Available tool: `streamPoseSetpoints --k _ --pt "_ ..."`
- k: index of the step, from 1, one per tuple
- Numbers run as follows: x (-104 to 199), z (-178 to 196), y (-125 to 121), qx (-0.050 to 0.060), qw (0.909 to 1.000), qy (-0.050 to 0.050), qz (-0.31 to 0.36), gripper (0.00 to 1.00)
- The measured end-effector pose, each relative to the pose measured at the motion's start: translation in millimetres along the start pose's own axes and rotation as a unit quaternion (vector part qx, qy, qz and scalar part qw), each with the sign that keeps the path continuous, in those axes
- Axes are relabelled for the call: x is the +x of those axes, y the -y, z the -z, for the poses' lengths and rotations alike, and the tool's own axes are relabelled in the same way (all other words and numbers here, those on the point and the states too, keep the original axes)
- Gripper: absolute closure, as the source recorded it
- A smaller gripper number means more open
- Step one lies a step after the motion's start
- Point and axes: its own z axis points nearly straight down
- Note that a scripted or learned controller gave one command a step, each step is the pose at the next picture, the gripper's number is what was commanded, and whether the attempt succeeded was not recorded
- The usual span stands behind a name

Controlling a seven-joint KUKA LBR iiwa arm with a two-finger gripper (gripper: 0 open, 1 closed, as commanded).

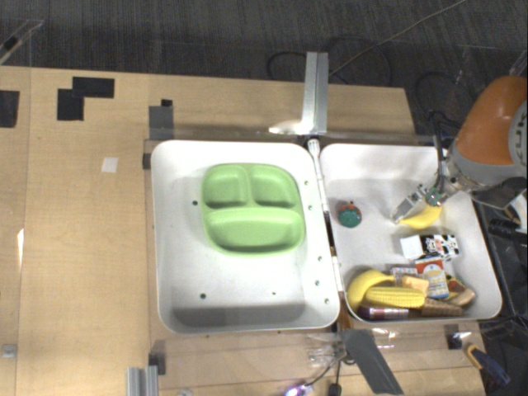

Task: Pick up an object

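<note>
The right bin (371, 167) holds several small objects. My gripper (410, 206) is low over the upper right part of that bin, reaching in from the right below the orange band (493, 130). A small yellow banana-shaped piece (426, 218) lies right against the gripper's lower side. A teal and red round toy (351, 215) sits to the gripper's left, apart from it. Below are a white carton with black patches (436, 244), a larger yellow banana (367, 285) and a heap of packets (433, 287).
In the left bin (177, 238) lies a green divided plate (251, 206). A metal post (316, 89) rises behind the wall that the bins share. Cables run over the dark floor at the back right.
</note>
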Motion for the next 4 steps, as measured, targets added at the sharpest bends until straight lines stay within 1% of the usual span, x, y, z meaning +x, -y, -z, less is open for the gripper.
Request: streamPoseSetpoints --k 1,2,3,4 --pt "69.3 1.9 15.1 -0.002 0.9887 0.000 -0.150 0.00" --pt "5.4 0.2 -2.8 0.001 0.9948 -0.001 -0.102 0.00" --pt "-24.5 -3.1 -49.8 0.007 0.9958 -0.006 -0.091 0.00" --pt "41.7 1.1 19.9 0.000 0.9933 -0.001 -0.116 0.00"
